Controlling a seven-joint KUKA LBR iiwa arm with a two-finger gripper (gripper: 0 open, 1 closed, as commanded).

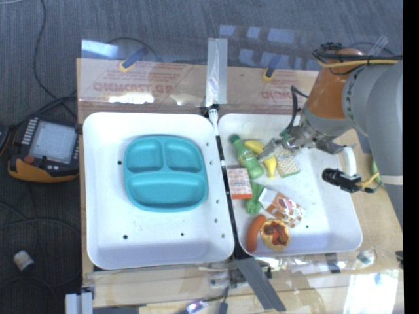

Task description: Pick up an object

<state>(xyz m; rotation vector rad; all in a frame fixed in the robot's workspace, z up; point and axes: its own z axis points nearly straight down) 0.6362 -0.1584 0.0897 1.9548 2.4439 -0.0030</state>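
Currently at approach stage, nothing lifted. Left bin (98, 195) holds a teal tray (165, 172) at its centre, with bare floor all round it. Right bin (340, 234) has its clutter toward the dividing wall: green bottle (245, 150) at 10 o'clock, carton (239, 182) below it, cracker (288, 167) just right of the bottle, packet (285, 209) and pizza (275, 234) at 6 to 7 o'clock. Gripper (288, 141) sits low at 12 o'clock, right by the cracker and bottle; cannot tell finger state. Judgement: next move needs a clean descent on one item, avoiding neighbours. Open floor lies at 3 to 5 o'clock; back wall is close behind the wrist
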